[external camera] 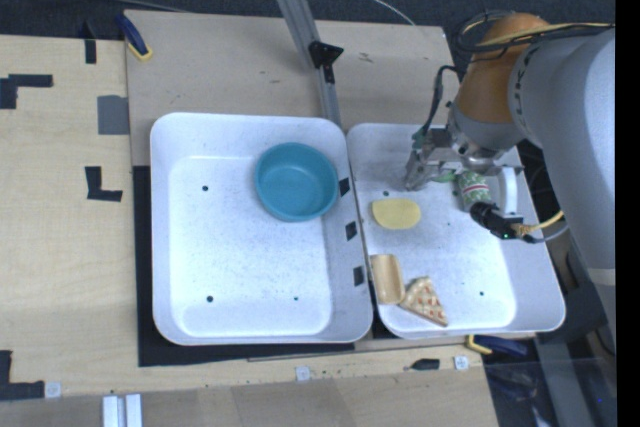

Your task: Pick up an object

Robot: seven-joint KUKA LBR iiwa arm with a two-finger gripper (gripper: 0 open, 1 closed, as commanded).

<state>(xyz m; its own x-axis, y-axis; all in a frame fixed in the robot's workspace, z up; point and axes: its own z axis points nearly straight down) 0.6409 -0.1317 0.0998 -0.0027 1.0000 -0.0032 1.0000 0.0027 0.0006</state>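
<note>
Two shallow white bins sit side by side on a wooden bench, seen from above at a slant. The grey arm [560,105] with its orange band enters from the right of the frame, and its gripper [425,170] hangs low over the upper part of the right bin [500,295]. Whether the gripper's fingers are spread or pressed together cannot be told from this angle.

Just below and slightly left of the gripper lies one pale yellow oval object [396,213], near the gripper. A small green-and-white object [472,185] sits just right of the gripper, under the wrist, partly hidden.

Lower in the right bin are two more items: one tan cylindrical piece [386,278] against the left wall, and one pizza-slice-shaped toy [424,301] touching or just beside it.

The left bin [200,295] holds one blue bowl [296,180] in its upper right part.

A grey metal pole [295,10] slants down from the top centre of the frame to the gap between the bins.
</note>
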